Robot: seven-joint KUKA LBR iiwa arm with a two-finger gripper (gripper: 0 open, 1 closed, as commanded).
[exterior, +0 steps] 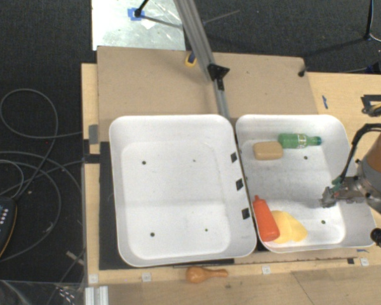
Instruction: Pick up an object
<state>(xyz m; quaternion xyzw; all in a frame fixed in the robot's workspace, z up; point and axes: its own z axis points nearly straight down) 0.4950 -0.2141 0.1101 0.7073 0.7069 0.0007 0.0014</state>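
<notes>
While the two-finger gripper (pixel 329 197) hangs low near the right wall of the right white bin (pixel 333 127), I cannot tell how it is set, and nothing shows in its grasp. The nearest candidates, a red plastic bottle (pixel 265 218) touching a soft yellow lump (pixel 291 227), lie at the front; a descent there may snag both or slip. A green bottle (pixel 299 140) and a tan block (pixel 267 150) sit at the back. A brown pear-shaped piece (pixel 206 273) lies on the bench outside.
</notes>
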